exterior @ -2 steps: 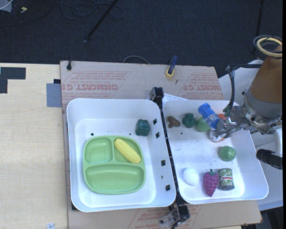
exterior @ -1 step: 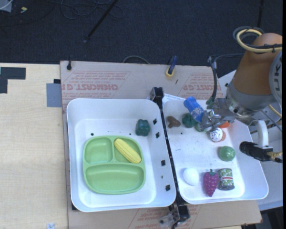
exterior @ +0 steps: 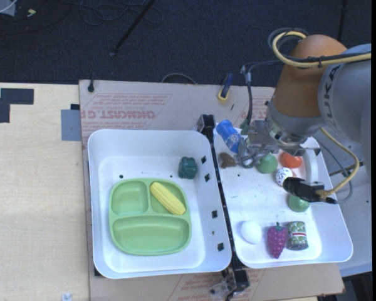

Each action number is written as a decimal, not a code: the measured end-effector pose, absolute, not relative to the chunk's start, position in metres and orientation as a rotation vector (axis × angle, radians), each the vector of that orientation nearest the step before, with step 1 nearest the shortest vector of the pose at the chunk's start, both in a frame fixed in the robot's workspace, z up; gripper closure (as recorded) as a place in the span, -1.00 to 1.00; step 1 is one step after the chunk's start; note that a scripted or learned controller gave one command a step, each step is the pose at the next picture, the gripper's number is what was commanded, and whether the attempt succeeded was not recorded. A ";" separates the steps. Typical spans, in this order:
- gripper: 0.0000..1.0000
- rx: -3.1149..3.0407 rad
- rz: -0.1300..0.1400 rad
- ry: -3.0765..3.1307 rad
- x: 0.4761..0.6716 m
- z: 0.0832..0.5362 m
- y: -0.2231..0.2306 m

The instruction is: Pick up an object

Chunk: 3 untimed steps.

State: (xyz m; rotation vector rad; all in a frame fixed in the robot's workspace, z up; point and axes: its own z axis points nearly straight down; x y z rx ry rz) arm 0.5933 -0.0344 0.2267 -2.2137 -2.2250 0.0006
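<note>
While low over the right bin's [exterior: 338, 256] far edge, gripper [exterior: 249, 157] hovered near green ball [exterior: 267, 163]; jaw state impossible to tell.

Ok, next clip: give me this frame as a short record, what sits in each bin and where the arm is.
left bin: green divided plate with a corn cob in its upper right compartment; dark green object beside the plate
right bin: white egg, purple grapes, small can, green ball, blue object
arm: over the right bin's far end
hand: low, near the green ball; grasp unclear
</note>
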 end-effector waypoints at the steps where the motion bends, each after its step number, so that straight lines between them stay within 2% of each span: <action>1: 1.00 -2.218 0.001 -2.223 0.617 0.232 0.004; 2: 1.00 -2.215 -0.001 -2.225 0.643 0.233 0.056; 3: 1.00 -2.219 0.007 -2.220 0.633 0.217 0.057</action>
